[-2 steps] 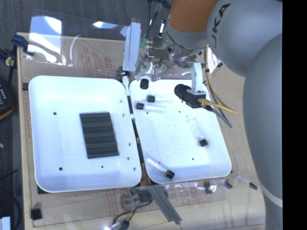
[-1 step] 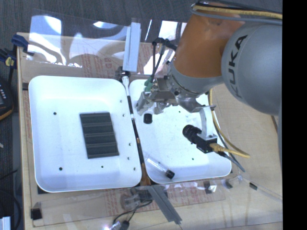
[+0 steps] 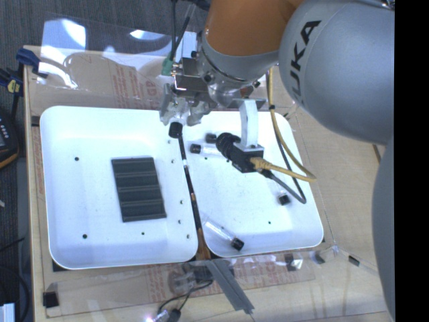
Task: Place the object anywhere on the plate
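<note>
A dark grey ribbed plate (image 3: 138, 188) lies flat in the middle of the left bin (image 3: 67, 133). My gripper (image 3: 177, 121) hangs low over the far end of the divide between the two bins, up and to the right of the plate. A clear tube with a black cap (image 3: 224, 235) lies near the front edge of the right bin (image 3: 301, 230). Small black pieces lie in the right bin: one (image 3: 195, 149) just right of the gripper, another (image 3: 210, 138) beside it, and one (image 3: 284, 199) towards the right side.
A black unit (image 3: 238, 153) with a yellow cable (image 3: 288, 173) hangs from the wrist over the right bin. The grey arm fills the upper right. Clear plastic sheeting (image 3: 100, 52) lies behind the bins, and loose hardware (image 3: 201, 277) lies in front.
</note>
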Robot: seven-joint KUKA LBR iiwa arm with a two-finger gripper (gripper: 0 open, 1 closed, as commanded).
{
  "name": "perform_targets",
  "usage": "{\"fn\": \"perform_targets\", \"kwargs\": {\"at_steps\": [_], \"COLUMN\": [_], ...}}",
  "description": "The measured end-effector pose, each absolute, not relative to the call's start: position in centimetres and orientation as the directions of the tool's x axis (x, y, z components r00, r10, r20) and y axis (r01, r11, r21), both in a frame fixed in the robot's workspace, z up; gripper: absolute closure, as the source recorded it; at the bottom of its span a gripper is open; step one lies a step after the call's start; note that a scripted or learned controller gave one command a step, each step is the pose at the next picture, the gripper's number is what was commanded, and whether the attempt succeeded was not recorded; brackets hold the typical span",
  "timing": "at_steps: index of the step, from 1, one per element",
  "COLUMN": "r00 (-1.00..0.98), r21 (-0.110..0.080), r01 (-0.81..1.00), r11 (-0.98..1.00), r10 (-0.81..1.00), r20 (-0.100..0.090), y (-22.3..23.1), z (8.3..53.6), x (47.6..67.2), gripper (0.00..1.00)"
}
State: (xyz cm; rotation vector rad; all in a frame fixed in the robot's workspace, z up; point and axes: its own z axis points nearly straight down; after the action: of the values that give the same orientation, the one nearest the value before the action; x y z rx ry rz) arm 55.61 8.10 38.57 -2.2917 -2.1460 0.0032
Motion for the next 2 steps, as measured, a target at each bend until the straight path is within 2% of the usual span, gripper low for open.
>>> {"fn": "perform_targets", "kwargs": {"at_steps": [1,2], "r00": [0.095,0.211], "r21": [-0.005,-0.007], "r01": [0.996,0.977], "r11": [-0.095,-0.212], "r10": [0.996,0.977], "r20": [-0.002,-0.004], "y": [13.7,8.0], "z": [32.7,25.7], "x": [63.6,56.2], "gripper": [1.0,1.0]}}
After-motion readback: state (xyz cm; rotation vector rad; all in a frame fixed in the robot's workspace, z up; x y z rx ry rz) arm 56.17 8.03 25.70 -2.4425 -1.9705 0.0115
